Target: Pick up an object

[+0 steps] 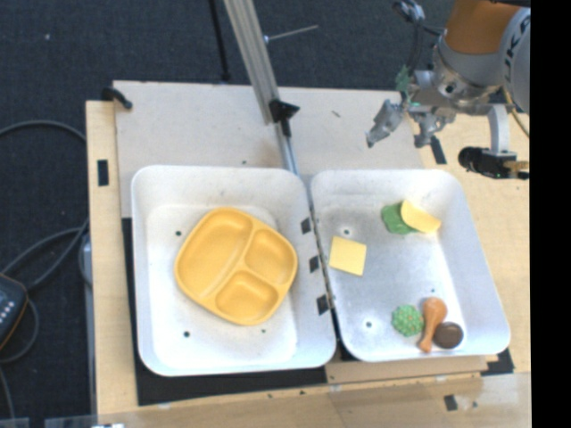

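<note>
While the yellow tray (236, 265) fills the left bin (152, 194), I'd aim for the flat yellow square (348, 256) near the right bin's (477, 266) left edge, dropping the empty, spread gripper (406, 127) straight down over it.

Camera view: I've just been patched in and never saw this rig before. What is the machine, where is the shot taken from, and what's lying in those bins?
One camera looks down at a slant on a bench. The grey and orange arm reaching in from the right is the robot; its gripper hangs above the bench behind the bins, with nothing between its fingers. The left bin holds a yellow divided plate. The right bin holds a flat yellow square, a yellow wedge resting against a green piece, and, near the front, a green lump beside a toy drumstick.
</note>
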Tool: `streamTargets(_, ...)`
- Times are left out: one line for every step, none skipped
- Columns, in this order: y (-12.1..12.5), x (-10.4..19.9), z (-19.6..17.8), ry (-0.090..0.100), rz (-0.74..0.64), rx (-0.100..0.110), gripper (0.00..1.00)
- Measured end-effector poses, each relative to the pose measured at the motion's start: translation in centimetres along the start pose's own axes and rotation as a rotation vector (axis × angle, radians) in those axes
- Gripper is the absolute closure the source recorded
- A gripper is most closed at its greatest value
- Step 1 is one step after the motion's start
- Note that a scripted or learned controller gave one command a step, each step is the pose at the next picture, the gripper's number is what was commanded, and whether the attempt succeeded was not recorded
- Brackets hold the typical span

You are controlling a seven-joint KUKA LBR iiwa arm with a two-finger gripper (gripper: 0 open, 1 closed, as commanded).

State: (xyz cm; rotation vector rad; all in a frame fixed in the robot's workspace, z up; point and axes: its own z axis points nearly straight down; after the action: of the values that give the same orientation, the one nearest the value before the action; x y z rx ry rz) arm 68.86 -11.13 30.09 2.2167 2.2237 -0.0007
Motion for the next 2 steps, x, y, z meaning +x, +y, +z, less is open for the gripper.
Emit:
streamTargets(0.0,0.0,0.0,-0.001,0.0,0.0,0.0)
streamTargets(-0.6,-0.6,6.0,-0.001,0.004,0.005,0.0)
